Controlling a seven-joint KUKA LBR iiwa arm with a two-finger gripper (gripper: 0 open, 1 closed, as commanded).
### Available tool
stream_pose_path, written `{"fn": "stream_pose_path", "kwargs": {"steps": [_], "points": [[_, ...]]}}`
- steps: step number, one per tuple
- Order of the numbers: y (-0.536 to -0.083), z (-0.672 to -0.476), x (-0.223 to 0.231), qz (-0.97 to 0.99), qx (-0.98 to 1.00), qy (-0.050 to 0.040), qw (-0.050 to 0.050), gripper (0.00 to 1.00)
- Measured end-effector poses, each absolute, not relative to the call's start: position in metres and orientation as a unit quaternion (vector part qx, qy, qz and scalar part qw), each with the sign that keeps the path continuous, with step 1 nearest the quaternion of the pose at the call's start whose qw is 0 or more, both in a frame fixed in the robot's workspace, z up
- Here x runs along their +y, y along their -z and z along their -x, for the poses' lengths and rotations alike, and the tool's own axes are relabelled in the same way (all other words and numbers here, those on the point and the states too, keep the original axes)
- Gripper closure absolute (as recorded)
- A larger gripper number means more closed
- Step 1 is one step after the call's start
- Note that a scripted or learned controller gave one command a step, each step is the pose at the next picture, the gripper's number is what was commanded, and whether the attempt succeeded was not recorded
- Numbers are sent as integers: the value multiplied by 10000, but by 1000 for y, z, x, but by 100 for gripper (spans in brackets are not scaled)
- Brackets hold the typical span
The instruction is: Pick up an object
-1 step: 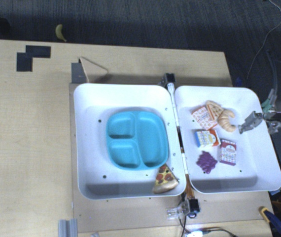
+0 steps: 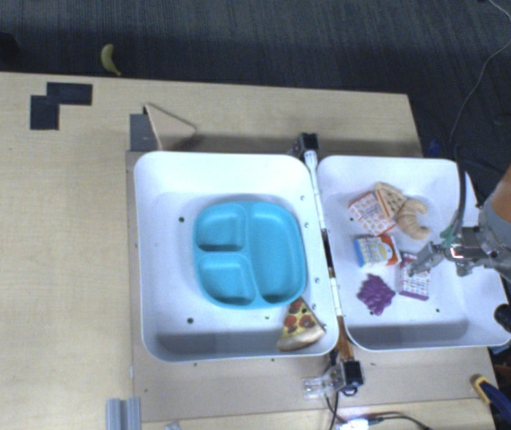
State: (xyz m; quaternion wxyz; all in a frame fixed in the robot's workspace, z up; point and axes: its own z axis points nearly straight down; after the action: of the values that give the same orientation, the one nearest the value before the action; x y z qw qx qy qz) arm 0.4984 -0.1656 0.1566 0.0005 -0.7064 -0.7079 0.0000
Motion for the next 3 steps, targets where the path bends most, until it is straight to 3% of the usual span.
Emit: {"fn": "stream_pose_path", "kwargs": {"steps": [1, 2, 3], "points": [[-88, -498, -143, 7064, -7078, 31, -40, 0], [-99, -500, -143, 7063, -7078, 43, -66, 100], [-185, -535, -54, 7051, -7091, 20, -9, 100]]}}
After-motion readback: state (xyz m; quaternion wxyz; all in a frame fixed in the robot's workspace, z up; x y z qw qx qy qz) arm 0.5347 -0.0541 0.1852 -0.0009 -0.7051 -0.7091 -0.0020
